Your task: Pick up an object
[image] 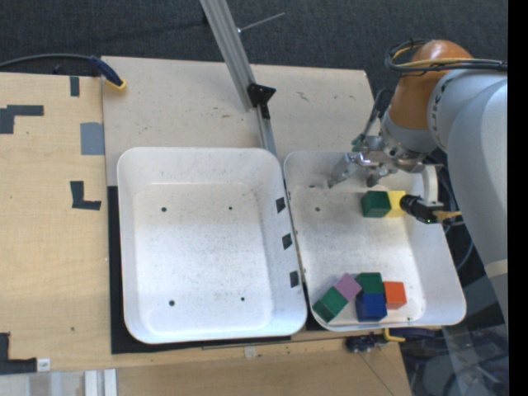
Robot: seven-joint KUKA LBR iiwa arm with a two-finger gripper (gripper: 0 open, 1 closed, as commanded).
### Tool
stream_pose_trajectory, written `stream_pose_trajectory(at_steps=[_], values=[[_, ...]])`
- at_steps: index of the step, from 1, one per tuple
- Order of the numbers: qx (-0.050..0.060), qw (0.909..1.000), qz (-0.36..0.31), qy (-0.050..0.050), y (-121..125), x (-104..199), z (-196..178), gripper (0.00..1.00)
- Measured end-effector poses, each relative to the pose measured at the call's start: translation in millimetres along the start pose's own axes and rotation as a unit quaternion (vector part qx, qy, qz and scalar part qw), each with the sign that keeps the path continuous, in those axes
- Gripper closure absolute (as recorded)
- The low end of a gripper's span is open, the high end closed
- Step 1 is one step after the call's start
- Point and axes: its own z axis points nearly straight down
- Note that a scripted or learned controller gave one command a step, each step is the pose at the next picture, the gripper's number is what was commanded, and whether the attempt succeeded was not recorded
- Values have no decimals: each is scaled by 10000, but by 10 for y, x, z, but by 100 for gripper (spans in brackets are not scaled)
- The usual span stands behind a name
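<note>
So, two white bins side by side. Left bin (202, 246) has nothing but specks in it. Right bin (351, 229) holds seven blocks: near its front edge sit a green block (331, 304), pink (347, 287), blue (371, 306), dark green (370, 283) and orange (395, 294), bunched and touching. Further back, a squarish green cube (375, 204) touches a yellow block (397, 202), no real long axis. Gripper (351, 166) hovers just behind; can't tell how its fingers stand.

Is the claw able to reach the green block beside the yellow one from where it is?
Probably yes. The green block lies in the right bin, with open floor around it except the yellow block touching one side, and the claw hovers nearby.
</note>
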Motion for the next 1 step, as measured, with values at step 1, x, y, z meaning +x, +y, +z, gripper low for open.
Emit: stream_pose_trajectory(at_steps=[1], values=[[-23,10000,-1,-12,-3,3,63,0]])
